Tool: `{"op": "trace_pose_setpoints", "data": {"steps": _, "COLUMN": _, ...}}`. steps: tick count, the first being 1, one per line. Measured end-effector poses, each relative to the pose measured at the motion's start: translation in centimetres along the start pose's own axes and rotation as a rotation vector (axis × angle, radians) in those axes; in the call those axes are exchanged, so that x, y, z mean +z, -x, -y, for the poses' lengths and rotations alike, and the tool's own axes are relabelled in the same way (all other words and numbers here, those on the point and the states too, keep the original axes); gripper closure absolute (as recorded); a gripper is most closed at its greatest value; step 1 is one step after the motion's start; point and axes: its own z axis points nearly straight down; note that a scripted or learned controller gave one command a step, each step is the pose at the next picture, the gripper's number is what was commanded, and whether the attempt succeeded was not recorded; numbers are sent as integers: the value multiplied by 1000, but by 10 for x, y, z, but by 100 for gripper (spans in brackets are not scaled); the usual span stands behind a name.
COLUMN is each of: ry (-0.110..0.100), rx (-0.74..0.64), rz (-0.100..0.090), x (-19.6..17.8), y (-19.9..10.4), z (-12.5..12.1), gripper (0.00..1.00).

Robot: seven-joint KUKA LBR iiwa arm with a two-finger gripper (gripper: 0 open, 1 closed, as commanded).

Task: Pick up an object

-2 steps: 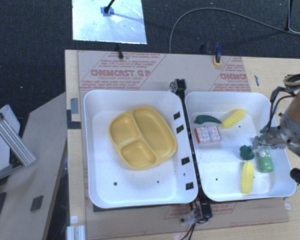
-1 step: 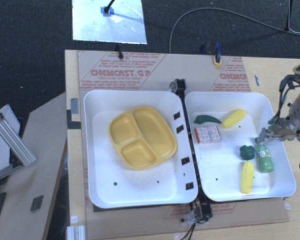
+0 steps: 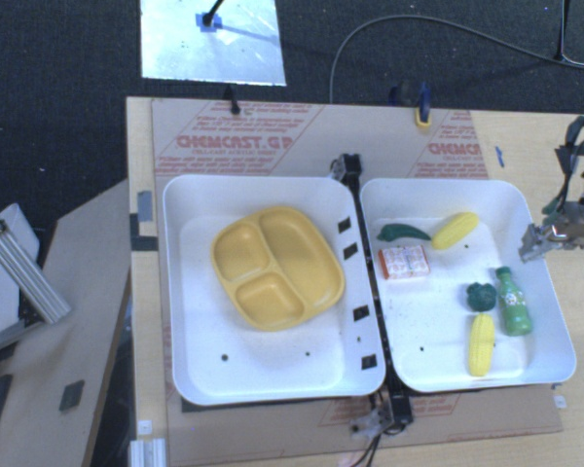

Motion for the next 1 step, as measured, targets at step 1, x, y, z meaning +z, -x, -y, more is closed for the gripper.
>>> {"op": "trace_pose_setpoints", "data": {"steps": 1, "ry": 0, "rx": -1, "rz": 0, "x": -49, "y": 1, "z": -2, "gripper": 100}}
